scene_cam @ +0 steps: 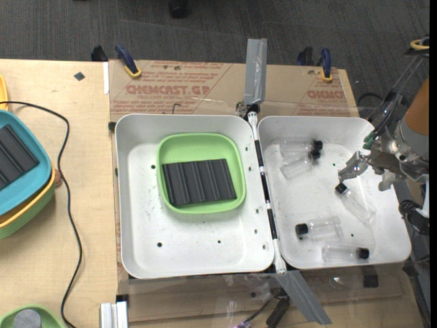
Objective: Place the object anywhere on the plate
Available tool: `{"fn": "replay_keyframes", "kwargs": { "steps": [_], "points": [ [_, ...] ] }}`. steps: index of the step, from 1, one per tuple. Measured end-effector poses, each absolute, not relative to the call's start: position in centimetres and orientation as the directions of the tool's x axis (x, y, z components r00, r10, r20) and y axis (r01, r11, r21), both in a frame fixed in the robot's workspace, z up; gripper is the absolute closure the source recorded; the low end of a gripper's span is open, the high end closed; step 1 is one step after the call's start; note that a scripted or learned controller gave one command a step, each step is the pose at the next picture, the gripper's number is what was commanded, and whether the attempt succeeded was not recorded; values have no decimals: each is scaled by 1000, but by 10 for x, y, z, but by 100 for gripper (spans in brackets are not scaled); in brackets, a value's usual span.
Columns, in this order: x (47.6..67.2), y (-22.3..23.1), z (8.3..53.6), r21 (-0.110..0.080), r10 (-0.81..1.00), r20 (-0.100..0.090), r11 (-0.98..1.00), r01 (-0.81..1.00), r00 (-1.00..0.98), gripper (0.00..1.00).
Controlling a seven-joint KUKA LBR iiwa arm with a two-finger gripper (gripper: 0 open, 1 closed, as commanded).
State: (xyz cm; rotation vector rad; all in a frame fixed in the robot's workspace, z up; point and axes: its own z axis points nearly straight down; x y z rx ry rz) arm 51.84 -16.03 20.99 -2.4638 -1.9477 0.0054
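Nearest the camera, along the front edge of the right bin (382,255), two clear vials with black caps are seen lying on their sides — one near the front right corner (345,253), another just behind it toward the middle (317,229). Further back, a third vial (355,200) lies slantwise close to the gripper (358,166), and a fourth (300,157) rests near the bin's back left corner; four are counted in all, scattered loosely, presumably tipped in for picking. The gripper is held low over the right side of that bin, its fingers spread apart with nothing seen between them, so no vial is judged to be grasped yet — the third one appears the likeliest target. In the left bin (136,244), one green plate (199,145) is set slightly back of centre, bearing a dark ribbed insert (199,182); it is judged to be placed there as the drop-off, well apart from every vial.
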Motion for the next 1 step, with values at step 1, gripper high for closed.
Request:
{"fn": "replay_keyframes", "kwargs": {
  "steps": [1],
  "points": [
    [513, -201, 261, -2, 889, -3, -459, 889, 459, 0]
  ]
}}
